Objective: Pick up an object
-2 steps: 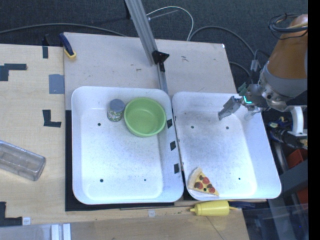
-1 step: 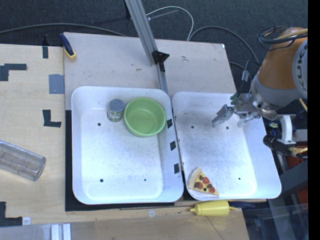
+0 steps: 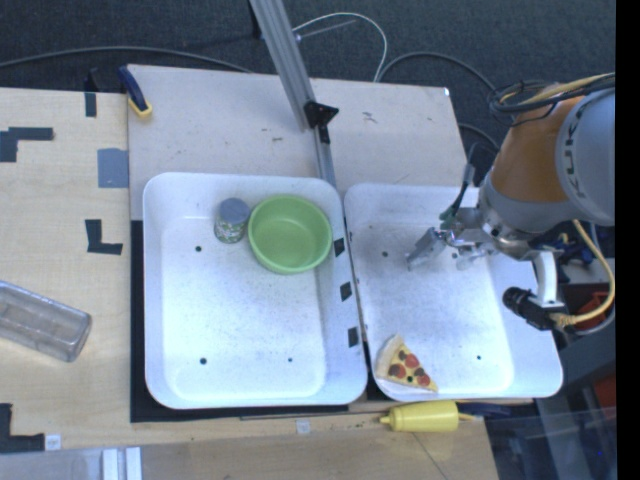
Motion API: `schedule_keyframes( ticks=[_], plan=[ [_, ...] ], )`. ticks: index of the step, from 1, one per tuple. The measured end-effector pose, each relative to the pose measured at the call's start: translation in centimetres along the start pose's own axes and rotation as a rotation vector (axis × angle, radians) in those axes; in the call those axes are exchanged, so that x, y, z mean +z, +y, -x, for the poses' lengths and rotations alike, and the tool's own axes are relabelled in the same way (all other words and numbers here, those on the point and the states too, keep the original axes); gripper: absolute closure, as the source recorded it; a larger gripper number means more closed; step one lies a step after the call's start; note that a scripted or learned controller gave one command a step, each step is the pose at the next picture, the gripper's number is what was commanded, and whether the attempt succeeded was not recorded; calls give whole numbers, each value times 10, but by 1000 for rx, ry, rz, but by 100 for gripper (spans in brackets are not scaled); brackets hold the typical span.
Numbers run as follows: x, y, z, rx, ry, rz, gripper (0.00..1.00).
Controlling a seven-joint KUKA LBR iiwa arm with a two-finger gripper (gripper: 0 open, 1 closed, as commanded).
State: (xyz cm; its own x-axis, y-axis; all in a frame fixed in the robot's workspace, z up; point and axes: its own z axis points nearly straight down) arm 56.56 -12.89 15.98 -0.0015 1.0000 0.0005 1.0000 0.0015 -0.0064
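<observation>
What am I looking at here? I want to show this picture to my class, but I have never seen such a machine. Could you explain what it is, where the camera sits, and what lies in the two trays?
The picture comes from one camera fixed above a bench, looking down at a slant. The grey and orange machine at the right is a robot arm. At its tip is a gripper, a simple two-finger hand, here above the right bin with nothing between its fingers. Two shallow white bins sit side by side. The left bin holds a green bowl and a small grey can beside it. In the right bin, a toy pizza slice lies at the near left corner. A yellow bottle lies on the bench just outside that bin, and a clear plastic container lies far left.
</observation>
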Motion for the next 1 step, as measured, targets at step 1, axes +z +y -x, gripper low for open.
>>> schedule_keyframes(
  ticks=[1],
  plan=[
    [63,0,-7,0,0,-2,0]
  ],
)
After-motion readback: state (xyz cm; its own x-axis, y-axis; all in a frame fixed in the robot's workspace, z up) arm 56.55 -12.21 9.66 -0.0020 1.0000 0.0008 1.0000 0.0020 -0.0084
